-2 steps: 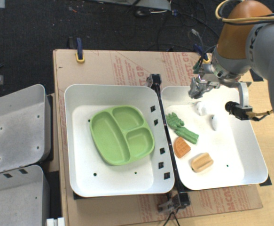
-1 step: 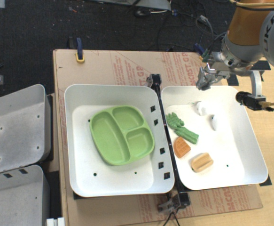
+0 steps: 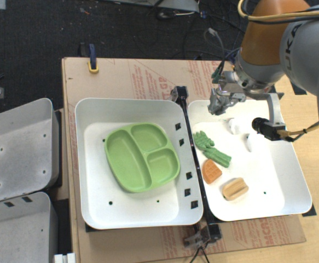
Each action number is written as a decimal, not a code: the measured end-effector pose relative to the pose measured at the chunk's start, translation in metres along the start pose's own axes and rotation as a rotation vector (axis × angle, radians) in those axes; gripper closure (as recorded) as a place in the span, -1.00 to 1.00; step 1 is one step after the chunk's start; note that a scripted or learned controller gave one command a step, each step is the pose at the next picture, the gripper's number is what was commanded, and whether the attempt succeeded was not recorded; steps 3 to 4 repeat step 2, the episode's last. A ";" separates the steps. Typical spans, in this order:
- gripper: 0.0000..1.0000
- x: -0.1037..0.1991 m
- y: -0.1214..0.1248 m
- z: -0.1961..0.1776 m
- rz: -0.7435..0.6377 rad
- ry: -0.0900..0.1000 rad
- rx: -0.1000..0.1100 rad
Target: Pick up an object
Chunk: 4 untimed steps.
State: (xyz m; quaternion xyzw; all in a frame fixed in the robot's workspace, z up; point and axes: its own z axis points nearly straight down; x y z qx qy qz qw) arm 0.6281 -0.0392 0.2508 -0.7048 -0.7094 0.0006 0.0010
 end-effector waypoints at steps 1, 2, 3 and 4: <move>1.00 0.047 -0.014 0.014 0.000 0.000 0.000; 1.00 0.098 -0.027 0.026 0.000 0.000 0.000; 1.00 0.098 -0.027 0.026 0.000 0.000 0.000; 1.00 0.098 -0.027 0.026 0.000 0.000 0.000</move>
